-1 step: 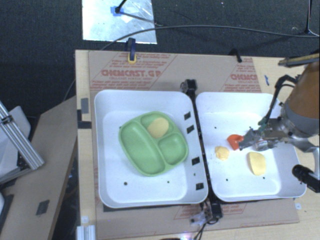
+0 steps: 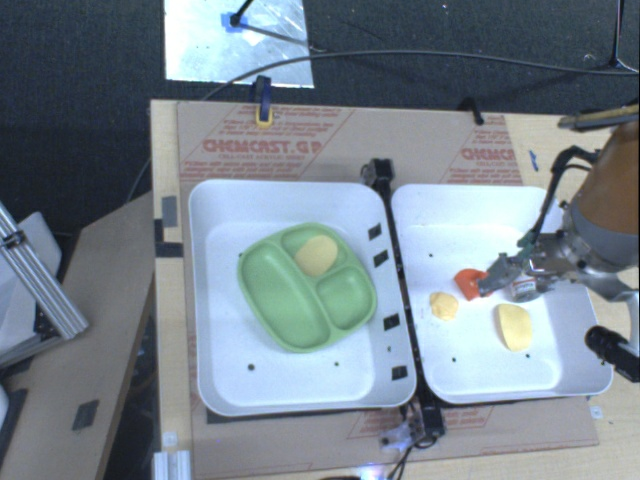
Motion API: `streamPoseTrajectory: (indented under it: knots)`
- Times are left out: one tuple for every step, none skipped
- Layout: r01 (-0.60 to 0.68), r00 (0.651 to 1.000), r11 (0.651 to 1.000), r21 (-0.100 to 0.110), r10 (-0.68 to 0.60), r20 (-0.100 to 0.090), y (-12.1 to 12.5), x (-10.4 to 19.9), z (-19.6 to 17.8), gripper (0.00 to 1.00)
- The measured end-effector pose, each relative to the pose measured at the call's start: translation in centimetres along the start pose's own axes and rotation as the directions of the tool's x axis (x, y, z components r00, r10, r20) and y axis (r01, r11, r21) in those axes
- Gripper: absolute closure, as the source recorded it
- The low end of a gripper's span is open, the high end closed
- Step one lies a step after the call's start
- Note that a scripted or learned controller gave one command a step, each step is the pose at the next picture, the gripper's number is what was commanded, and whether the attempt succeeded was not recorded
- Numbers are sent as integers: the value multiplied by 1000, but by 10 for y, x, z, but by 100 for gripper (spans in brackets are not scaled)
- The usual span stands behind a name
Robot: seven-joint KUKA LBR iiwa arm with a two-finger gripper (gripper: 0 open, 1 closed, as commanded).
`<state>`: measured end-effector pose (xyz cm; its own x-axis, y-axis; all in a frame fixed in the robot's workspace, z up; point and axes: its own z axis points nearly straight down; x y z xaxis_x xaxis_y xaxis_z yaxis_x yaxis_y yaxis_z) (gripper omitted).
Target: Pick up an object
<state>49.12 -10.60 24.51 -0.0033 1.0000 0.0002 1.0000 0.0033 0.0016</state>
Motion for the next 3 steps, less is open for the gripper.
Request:
streamPoseTrajectory:
  knots:
    - [-2, 1000, 1000, 6, 2, -2, 1, 7, 61, 0]
    - [-2, 1000, 1000, 6, 2, -2, 1, 17, 108, 0]
    - [-3, 1000, 1000, 6, 3, -2, 1, 17, 160, 0]
